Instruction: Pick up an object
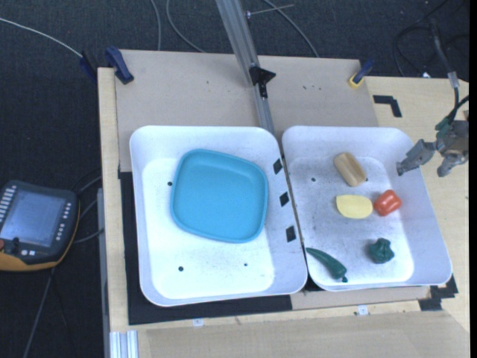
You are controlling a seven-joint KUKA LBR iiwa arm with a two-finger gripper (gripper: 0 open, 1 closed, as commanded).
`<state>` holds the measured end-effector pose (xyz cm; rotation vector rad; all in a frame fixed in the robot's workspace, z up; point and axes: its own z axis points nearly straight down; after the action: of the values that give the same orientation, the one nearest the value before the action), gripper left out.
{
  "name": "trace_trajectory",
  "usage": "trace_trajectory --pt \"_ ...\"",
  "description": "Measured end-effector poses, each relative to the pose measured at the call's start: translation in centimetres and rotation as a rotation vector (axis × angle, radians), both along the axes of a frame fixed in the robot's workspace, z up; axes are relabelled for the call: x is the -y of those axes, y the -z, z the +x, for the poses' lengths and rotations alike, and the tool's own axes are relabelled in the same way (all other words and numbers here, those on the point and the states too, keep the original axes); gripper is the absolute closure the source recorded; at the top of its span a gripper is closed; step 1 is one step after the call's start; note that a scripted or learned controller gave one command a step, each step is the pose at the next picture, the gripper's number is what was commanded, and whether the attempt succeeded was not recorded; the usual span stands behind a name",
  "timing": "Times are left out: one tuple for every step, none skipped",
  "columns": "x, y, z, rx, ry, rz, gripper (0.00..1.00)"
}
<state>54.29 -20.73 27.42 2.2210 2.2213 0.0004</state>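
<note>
The right bin [328,142] holds a tan bread-like roll [349,168], a yellow lemon-shaped piece [353,206], a red pepper [386,202] touching the yellow piece, a dark green broccoli-like lump [381,250] and a green chili pepper [328,262] at the front left corner. My gripper [431,161] hangs over the right bin's right rim, right of the roll, its two fingers spread apart with nothing between them.
The left bin [149,200] holds a blue square plate [220,195]. A metal post [240,32] rises from between the bins toward the back. Blue and yellow clamps sit at the bench's back corners. A teach pendant [33,224] lies on the floor at left.
</note>
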Motion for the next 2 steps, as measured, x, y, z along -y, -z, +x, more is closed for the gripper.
trace_trajectory --pt "0.1 4.2 0.1 -0.003 0.000 0.001 0.00" --pt "-0.5 10.2 0.4 -0.005 0.000 0.002 0.00"
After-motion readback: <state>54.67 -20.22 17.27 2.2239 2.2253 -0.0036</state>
